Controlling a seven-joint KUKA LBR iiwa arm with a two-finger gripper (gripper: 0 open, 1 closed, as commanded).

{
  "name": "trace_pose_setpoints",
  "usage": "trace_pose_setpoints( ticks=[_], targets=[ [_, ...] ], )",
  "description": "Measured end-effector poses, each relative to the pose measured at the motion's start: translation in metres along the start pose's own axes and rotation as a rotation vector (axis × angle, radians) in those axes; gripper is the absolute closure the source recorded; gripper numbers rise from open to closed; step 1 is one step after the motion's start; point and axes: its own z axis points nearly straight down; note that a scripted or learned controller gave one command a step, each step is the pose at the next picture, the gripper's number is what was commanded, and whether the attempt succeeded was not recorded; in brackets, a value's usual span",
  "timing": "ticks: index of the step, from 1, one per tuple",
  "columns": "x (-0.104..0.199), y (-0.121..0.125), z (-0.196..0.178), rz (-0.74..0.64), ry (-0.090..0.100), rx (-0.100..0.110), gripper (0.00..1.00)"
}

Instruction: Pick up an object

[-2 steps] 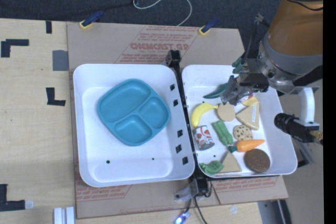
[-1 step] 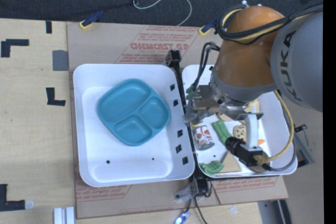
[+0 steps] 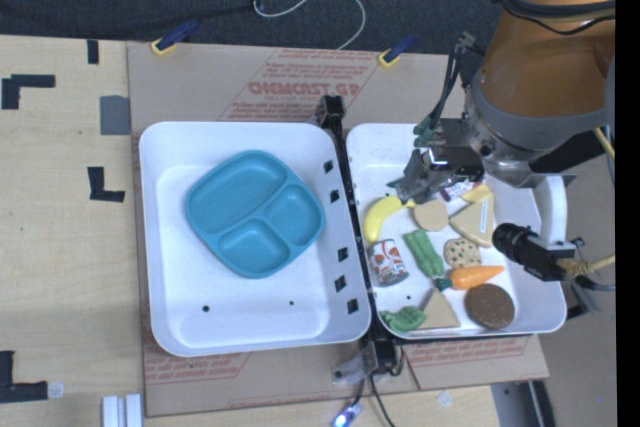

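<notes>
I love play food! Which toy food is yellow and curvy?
The banana, at the left side of the right bin; the neighbouring foods are green, orange, tan or brown.

Bench (image 3: 60, 245): light wooden surface, marked with black tape pieces at the far side from the gripper (image 3: 425, 177). Cardboard sheet (image 3: 290, 85): laid flat on the bench, printed in red, held by two blue-and-yellow clamps (image 3: 175, 37) at its far edge, beyond the fingers. Two white bins are carried on the cardboard, side by side and touching: right bin (image 3: 545, 320) directly beneath the fingers, left bin (image 3: 170, 300) away to their side. A white cable (image 3: 300, 5) is seen trailing onto the cardboard's far edge.
</notes>
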Motion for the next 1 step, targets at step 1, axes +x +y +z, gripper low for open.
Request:
trace_pose_setpoints(
  ticks=[1],
  targets=[
    [0.0423,-0.0004,-0.0303,-0.007,0.001,0.005,1.00]
  ],
)
